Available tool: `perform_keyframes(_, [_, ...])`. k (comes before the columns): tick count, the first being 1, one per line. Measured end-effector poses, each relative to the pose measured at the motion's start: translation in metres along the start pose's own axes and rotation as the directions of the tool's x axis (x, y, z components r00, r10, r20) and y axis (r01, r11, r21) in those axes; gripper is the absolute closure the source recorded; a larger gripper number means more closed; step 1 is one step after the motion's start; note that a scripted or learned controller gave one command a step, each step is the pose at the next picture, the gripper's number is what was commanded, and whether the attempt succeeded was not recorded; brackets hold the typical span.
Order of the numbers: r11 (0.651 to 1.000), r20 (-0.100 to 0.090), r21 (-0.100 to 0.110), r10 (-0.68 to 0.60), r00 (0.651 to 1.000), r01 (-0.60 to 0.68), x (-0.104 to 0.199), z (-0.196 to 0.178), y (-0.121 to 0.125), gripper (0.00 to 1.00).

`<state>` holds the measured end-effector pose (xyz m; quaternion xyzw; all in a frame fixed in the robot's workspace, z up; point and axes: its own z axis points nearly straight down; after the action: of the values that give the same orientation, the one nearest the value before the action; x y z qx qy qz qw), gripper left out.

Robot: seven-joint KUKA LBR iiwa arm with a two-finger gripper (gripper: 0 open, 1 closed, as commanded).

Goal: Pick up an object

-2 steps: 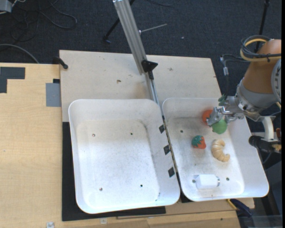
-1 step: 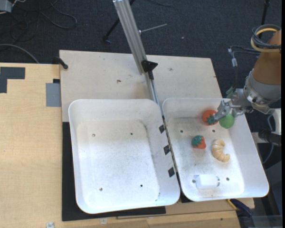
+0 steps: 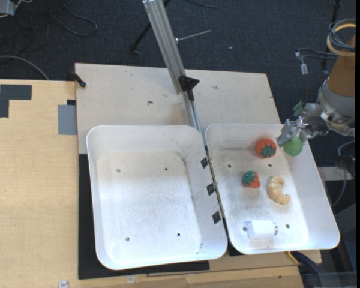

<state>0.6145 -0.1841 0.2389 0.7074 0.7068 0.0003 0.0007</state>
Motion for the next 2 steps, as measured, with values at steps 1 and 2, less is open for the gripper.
perform_keyframes(1, [1.000,-0.004,0.004,-0.006,1.000,0.006,0.057,0.010,0.012,1.00])
perform_keyframes(2, [1.000,-0.003,0.003,-0.006,1.000,0.006,0.120,0.005,0.019,1.00])
